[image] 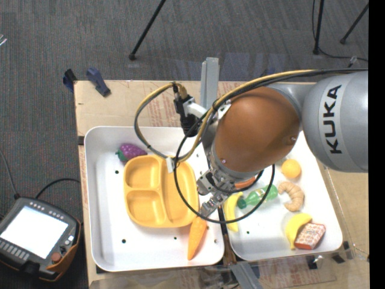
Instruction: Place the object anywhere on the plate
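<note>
A yellow divided plate (147, 191) lies in the left bin (99, 221). An orange carrot (196, 238) lies just off the plate's lower right corner, pointing toward the bin's front edge. My gripper (209, 208) hangs under the big orange wrist band, right above the carrot's upper end and over the plate's right rim. The wrist hides much of it, so I cannot see whether it touches the carrot. Purple grapes (129, 151) sit at the plate's upper left corner, off the plate.
The right bin (271, 239) holds a banana (231, 212), a green bottle (260, 195), an orange (291, 169), a croissant (293, 195), a yellow piece (298, 224) and a red box (310, 235). Cables loop over the plate's right side.
</note>
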`<state>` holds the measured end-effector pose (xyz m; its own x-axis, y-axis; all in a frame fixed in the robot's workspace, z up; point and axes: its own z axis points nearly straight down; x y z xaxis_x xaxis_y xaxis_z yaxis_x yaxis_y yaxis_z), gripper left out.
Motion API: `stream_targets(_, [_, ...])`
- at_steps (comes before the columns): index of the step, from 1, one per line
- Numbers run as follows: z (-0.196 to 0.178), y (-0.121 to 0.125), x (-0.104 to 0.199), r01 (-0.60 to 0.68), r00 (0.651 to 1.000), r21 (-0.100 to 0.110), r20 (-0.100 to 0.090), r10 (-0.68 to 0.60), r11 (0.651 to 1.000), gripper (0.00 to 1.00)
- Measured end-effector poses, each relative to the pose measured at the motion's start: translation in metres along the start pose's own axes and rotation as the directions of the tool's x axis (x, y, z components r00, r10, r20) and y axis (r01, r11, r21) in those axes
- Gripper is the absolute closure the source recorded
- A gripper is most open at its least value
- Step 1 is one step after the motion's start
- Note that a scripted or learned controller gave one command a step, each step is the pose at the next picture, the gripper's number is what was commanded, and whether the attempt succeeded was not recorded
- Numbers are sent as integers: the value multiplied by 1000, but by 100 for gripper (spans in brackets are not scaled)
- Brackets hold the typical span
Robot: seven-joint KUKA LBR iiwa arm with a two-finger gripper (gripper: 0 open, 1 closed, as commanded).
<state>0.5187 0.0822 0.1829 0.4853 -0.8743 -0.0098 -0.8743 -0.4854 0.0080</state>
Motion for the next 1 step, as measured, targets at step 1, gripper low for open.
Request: stream_targets(1, [-12,-3,-3,-1,1000,6,2,1,1000,100])
